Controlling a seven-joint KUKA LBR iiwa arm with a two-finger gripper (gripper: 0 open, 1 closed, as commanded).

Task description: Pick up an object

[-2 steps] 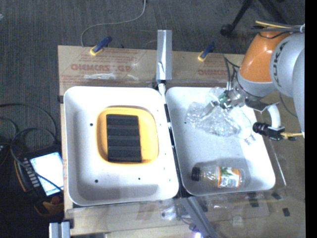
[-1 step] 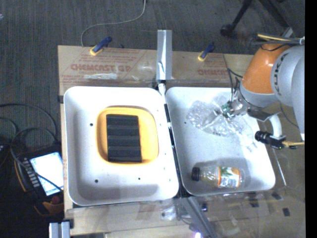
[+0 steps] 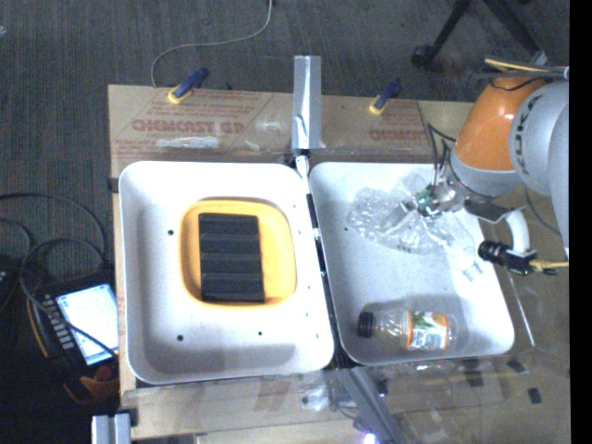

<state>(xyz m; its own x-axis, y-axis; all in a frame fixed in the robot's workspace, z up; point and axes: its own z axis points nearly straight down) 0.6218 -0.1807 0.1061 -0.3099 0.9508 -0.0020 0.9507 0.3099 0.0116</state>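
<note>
1. Wrap (image 3: 400, 218), a crumpled clear plastic sheet, lies in the upper half of the right bin (image 3: 344, 333). It spreads from about the bin's middle toward 1 o'clock, with no clear long axis, glinting and see-through so its edges are hard to trace.
2. End effector (image 3: 433, 198) sits over the wrap's upper right part, at the wrap's 2 o'clock edge. Whether it touches the plastic, and whether it is apart or together, I cannot tell: the tip is small and lost in the glare.
3. Judged from this, the wrap is the nearest thing to pick, lying straight below and toward 8 o'clock from the end effector. Thin, slack film may slip or tear free of a pinch.
4. Bottle (image 3: 408, 328) lies on its side near the right bin's 6 o'clock wall, well apart from the wrap. Its long axis runs 9 to 3 o'clock, dark cap toward 9, amber liquid and a label around the body.
5. Arm (image 3: 499, 137), orange and grey, comes in from 3 o'clock above the right bin.
6. Left bin (image 3: 148, 248) carries a yellow tray (image 3: 282, 248) with a black ribbed block (image 3: 231, 257) in it, well apart from the end effector.
</note>
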